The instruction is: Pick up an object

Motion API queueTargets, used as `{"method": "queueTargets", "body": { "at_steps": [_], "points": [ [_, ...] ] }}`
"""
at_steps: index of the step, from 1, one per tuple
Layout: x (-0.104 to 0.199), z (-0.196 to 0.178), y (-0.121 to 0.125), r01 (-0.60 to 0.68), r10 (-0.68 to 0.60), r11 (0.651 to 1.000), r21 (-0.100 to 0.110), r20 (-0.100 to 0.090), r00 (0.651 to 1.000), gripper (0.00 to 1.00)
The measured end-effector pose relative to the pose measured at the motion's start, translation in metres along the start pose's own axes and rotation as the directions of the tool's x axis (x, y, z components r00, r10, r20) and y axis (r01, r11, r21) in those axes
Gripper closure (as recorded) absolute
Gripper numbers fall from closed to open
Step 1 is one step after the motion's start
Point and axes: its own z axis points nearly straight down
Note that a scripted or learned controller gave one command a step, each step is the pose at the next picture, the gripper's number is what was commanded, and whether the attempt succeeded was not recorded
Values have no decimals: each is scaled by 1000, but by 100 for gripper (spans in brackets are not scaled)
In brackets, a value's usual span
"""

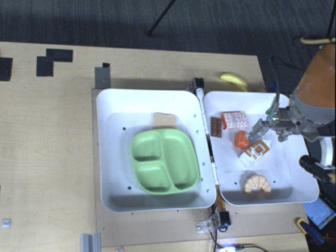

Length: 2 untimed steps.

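My two-finger gripper (257,132) hovers mid right white bin (294,193), just above the small orange-red toy (241,139) (my likely target). Fingers spread a little, nothing between them, so I can drop straight down.

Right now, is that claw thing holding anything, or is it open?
Gripper: cannot be told; it hangs over the right bin, just above the white and orange carton.

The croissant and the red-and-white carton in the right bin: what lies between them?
In the camera view, between the croissant and the red-and-white carton lie a small orange-red object and a white-and-brown packet, with the pincer over them.
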Motion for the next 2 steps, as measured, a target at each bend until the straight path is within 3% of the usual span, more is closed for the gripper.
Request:
{"method": "queueTargets", "body": {
  "at_steps": [1, 2],
  "points": [
    [10, 113, 20, -2, 2, 1000, -27, 9, 1000, 0],
    [9, 100, 22, -2, 2, 999, -34, 12, 1000, 100]
  ]
}}
